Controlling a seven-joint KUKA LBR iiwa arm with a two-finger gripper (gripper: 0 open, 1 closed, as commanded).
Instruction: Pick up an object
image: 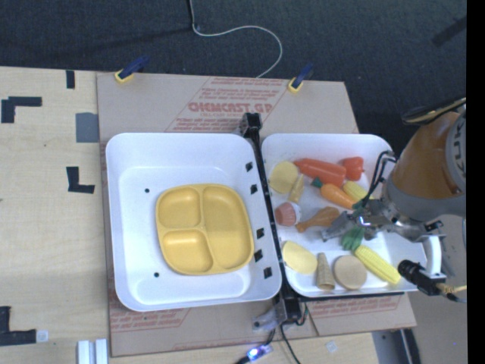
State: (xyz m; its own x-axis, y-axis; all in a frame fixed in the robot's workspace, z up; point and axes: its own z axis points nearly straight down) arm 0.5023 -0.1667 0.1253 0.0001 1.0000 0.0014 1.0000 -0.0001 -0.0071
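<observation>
Right now you have the tool [345, 226] low inside the right bin [379, 144], its dark metal tip down among the toy food near the bin's middle. You cannot tell whether it is apart or together, and nothing shows clearly clamped in it.

Around it, look at what lies in that bin: a brown chicken drumstick [318, 219] just left of the tip, seemingly touching it; a green piece [352, 241] just below the tip; and a yellow corn cob [377, 265] lying slantwise toward the bin's near right corner. Above the tip lie an orange carrot [336, 196] and, nearer the far wall, a long red-orange chilli [320, 168] with a red piece [352, 165] at its right end. Along the left side of that bin you see a pale yellow round piece [284, 177], a small pinkish piece [286, 214] and a yellow lemon-like piece [299, 258]. By the near wall sit a tan cone [324, 272] and a round tan slice [350, 272], side by side.

Your left bin [121, 158] holds a yellow divided plate [204, 228], lying flat. Both bins rest on a cardboard sheet [220, 105] on the table [45, 203].
</observation>
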